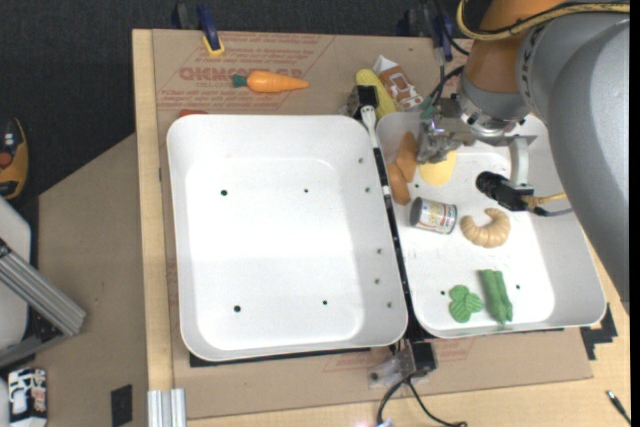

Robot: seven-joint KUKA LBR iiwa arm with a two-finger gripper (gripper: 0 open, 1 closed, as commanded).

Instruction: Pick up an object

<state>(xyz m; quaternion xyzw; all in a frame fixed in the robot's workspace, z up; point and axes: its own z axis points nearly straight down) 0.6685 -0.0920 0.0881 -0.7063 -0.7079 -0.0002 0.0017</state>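
1. A yellow block [438, 171] lies at the back of the right bin [560, 310], touching the gripper [434, 143] just above it.
2. Whether the gripper has hold of the block, I cannot tell.
3. A hot dog [402, 171] lies just left; a can [433, 216] and croissant [486, 228] sit in front.
4. A carrot [271, 83] lies on the cardboard behind the left bin [190, 245].

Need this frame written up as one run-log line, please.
arm: over right bin | gripper: low at yellow item, grasp unclear | nearby: can, croissant | outside bins: carrot
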